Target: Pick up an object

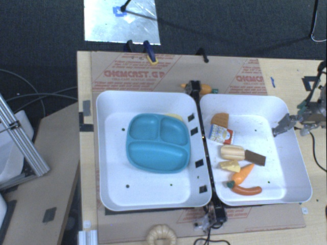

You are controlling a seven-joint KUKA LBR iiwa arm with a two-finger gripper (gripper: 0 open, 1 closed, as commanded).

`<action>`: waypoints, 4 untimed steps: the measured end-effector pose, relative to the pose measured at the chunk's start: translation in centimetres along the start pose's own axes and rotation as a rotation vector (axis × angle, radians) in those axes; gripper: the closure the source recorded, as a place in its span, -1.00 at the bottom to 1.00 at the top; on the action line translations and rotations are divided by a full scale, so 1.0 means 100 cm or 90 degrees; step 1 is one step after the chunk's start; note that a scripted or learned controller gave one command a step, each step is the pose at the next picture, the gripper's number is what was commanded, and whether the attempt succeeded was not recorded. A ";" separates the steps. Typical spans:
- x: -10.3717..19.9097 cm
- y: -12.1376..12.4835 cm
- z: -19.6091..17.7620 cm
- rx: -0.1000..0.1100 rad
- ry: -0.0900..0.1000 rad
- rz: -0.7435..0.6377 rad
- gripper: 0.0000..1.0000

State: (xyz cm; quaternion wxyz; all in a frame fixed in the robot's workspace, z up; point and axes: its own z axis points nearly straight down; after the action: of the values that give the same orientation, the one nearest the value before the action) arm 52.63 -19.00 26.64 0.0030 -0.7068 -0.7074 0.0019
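The right bin (291,157) holds several toy foods along its left side. They are a brown bread slice (220,119), a small printed packet (220,133), a pale bun (232,151), a dark brown bar (255,158), a yellow piece (229,166), an orange carrot (244,173) and a red sausage (246,190). My gripper (282,126) hangs over the right bin's right edge, well to the right of the foods and apart from all of them. Nothing shows in its grasp.
The left bin (115,137) holds a blue divided plate (158,142) with a yellow piece (175,117) peeking out behind it. A yellow-orange object (204,89) lies behind the bins. A beige ring (162,235) sits at the bench's front edge.
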 end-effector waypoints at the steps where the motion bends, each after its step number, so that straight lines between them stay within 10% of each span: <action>1: 0.000 0.002 -0.005 -0.006 -0.001 -0.002 -1.00; 4: 0.012 0.004 0.146 -0.002 0.000 0.000 -1.00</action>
State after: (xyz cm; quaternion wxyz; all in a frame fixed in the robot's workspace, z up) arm 52.92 -17.75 12.03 0.0017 -0.7068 -0.7074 0.0007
